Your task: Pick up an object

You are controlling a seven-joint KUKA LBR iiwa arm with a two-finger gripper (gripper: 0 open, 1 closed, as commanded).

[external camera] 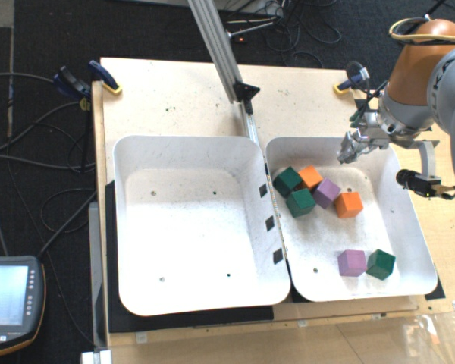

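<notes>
While the tool [347, 155] hovers, coloured cubes [318, 191] cluster below.

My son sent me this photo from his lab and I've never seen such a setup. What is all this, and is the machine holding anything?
It is one photo, taken from above the bench at a slant. The grey and orange robot arm reaches in from the right; its gripper hangs over the right bin's far edge, with nothing visibly held. That bin holds seven small blocks: a cluster with two green, two orange and one purple, plus a purple and green pair nearer the camera. The left bin sits beside it.
</notes>
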